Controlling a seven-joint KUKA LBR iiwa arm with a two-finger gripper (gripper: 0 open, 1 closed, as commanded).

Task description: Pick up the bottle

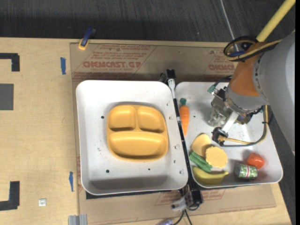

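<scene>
Over the right bin (272, 139) you see the grey arm (276, 74) reaching in from the right, its orange band (243, 81) just above the wrist, and the gripper (220, 121) hanging above the bin's upper middle. You cannot tell from this slanted look whether its fingers are apart or together, since the wrist body hides most of them; nothing shows between them. Look to the near right corner of that bin for the bottle (246, 171): it lies on its side, green with a pale label, well apart from the gripper. Touching its upper right end sits a red tomato (256, 161). To its left you find a cluster of toy food: a round yellow cracker (216, 157), a pale yellow wedge (201, 143) behind it, a green pod (200, 161) and a banana (208, 175) along the front wall. A carrot (184, 118) lies by the bin's left wall, tip toward you. Your left bin (89, 125) holds a yellow divided tray (138, 131) with three compartments. Both bins rest on a sheet of cardboard (112, 62).
</scene>
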